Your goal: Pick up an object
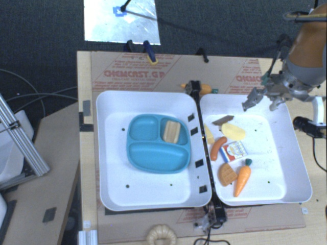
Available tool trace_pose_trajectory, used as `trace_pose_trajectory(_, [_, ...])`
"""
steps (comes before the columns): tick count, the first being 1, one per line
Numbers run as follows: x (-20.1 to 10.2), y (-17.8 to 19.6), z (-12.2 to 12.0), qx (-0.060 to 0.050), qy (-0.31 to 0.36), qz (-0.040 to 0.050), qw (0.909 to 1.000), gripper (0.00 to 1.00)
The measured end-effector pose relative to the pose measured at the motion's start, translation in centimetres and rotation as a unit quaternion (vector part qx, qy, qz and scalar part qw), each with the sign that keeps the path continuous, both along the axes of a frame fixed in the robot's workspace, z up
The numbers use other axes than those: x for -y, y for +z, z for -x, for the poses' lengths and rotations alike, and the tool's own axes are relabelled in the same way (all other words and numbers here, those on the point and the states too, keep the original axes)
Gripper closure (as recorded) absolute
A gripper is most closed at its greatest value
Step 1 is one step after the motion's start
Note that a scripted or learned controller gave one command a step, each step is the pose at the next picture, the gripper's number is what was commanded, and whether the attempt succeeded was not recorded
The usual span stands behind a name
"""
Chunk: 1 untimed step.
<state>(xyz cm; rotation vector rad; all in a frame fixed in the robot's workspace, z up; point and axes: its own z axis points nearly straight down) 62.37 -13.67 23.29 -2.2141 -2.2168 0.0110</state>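
My gripper hangs above the far edge of the right bin, its two fingers spread apart with nothing between them. Below and to its left lie the toy foods: a yellow potato-like piece, a brown flat piece, a red sausage, a small white and red carton, an orange carrot and a brown cookie-like piece. All rest on the bin floor, apart from the gripper.
The left bin holds a blue divided plate with a tan bread slice in its upper right compartment. A black divider runs between the bins. A yellow item lies behind the bins on the cardboard.
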Motion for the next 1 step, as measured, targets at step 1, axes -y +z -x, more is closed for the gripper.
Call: trace_pose_trajectory(1, [-0.03,0.83,-0.21,0.006,0.001,0.0008,1.0000,0.00])
